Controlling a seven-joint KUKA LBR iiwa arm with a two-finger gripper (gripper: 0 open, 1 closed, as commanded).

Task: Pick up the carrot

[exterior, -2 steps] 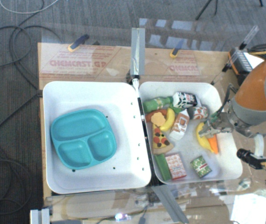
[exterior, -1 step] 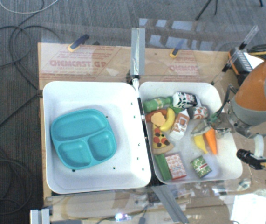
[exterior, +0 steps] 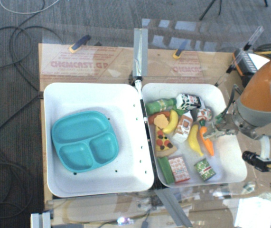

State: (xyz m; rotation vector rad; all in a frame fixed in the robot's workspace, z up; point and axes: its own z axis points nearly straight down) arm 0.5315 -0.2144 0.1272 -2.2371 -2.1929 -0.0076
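Observation:
The carrot (exterior: 207, 142), orange with a green top, lies in the right bin (exterior: 230, 158) to the right of its middle, slanting down and to the right. The gripper (exterior: 214, 131) reaches in from the right on the grey and orange arm (exterior: 261, 96). It hangs right over the carrot's upper end, close to it or touching it. A yellow banana (exterior: 194, 139) lies right beside the carrot on its left.
The right bin also holds a green bottle (exterior: 160, 105), a black and white carton (exterior: 188, 100), a second banana (exterior: 172, 121), a pizza slice (exterior: 163, 144), a can (exterior: 203, 114) and small boxes (exterior: 179, 169). A teal divided plate (exterior: 84, 140) sits in the left bin (exterior: 54, 96).

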